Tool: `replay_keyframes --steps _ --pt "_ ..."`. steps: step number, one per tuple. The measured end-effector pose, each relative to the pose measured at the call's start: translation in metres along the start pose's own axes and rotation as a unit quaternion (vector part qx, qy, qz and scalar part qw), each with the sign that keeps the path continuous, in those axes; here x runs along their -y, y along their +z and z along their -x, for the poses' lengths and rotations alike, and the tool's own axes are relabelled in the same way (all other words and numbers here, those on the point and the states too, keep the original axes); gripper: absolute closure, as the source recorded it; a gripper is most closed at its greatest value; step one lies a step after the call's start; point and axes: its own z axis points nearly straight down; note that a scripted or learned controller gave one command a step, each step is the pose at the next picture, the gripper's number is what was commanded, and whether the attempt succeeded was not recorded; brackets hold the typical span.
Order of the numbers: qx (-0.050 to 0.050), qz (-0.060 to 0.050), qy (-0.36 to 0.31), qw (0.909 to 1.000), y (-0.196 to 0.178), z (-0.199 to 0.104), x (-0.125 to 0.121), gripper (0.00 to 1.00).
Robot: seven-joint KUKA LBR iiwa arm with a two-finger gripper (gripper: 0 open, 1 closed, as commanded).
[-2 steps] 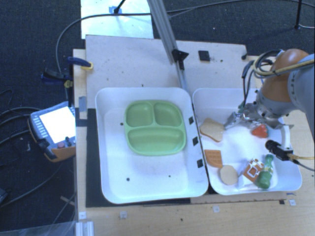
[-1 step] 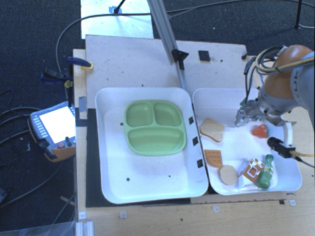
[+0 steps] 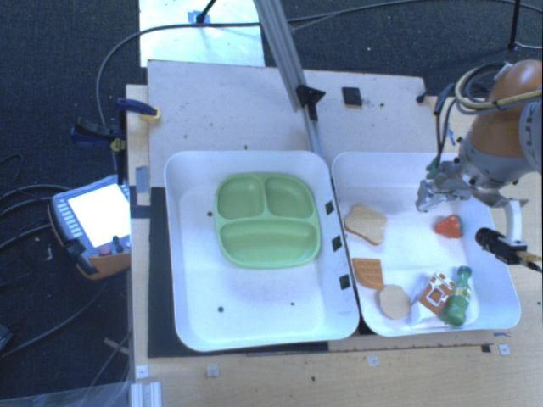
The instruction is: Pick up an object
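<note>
The gripper hung over the upper part of the right bin, arm reaching in from the right with its orange band above the wrist. Could not tell whether it was released or clenched (too small and blurred); nothing showed between its tips.

Nearest to the gripper was a red tomato-like piece, just below and slightly right of it, apart from it, lying on the bin floor. To the gripper's lower left lay a toast slice, near the bin's left wall. Further below that, a small orange cracker-like square, and just under it a round tan cookie-like disc, the two touching or nearly so. Well below the gripper, at the bin's lower right, sat a small orange-and-white boxy toy with a green bottle-shaped item right beside it, touching.

Far left of the gripper, the left bin held a green divided plate with three compartments, lying flat in the bin's upper half.

Both bins sat side by side on the surface. A grey pole slanted in from up-left of the gripper. A handheld pendant with a lit screen lay off the surface at far left.
</note>
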Motion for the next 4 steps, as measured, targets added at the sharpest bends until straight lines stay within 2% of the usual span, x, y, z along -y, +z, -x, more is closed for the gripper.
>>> replay_keyframes --steps 2,3,4 --pt "0.001 0.002 -0.001 1.0 -0.129 0.005 -0.001 1.0" --pt "-0.001 -0.002 -0.002 1.0 -0.111 -0.046 -0.002 1.0" --pt "-0.001 -0.001 -0.003 1.0 -0.114 -0.095 -0.003 1.0"
